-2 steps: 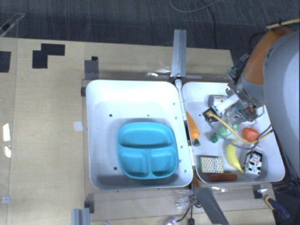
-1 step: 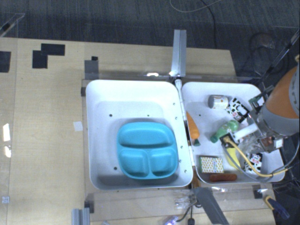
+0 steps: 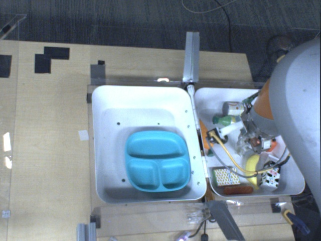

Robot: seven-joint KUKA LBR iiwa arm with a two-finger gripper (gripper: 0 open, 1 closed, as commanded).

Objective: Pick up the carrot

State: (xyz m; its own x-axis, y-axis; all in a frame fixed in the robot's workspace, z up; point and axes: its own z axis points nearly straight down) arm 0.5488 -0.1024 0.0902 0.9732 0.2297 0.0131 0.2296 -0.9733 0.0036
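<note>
A small orange piece that looks like the carrot (image 3: 273, 145) lies in the right bin (image 3: 208, 100), mostly hidden under the arm's wrist. My gripper (image 3: 252, 142) is low in the middle of that bin, just left of the orange piece and above a yellow banana (image 3: 253, 162). I cannot tell whether it touches the carrot. The grey arm with its orange band (image 3: 263, 104) covers the bin's right side.
Around the gripper lie a grey can (image 3: 231, 107), a green item (image 3: 222, 118), a white bottle (image 3: 229, 129), a checkered pad (image 3: 225, 175) and a brown sausage (image 3: 238, 189). A yellow cable (image 3: 228, 152) loops across them. The left bin (image 3: 108, 104) holds a blue divided tray (image 3: 158, 159).
</note>
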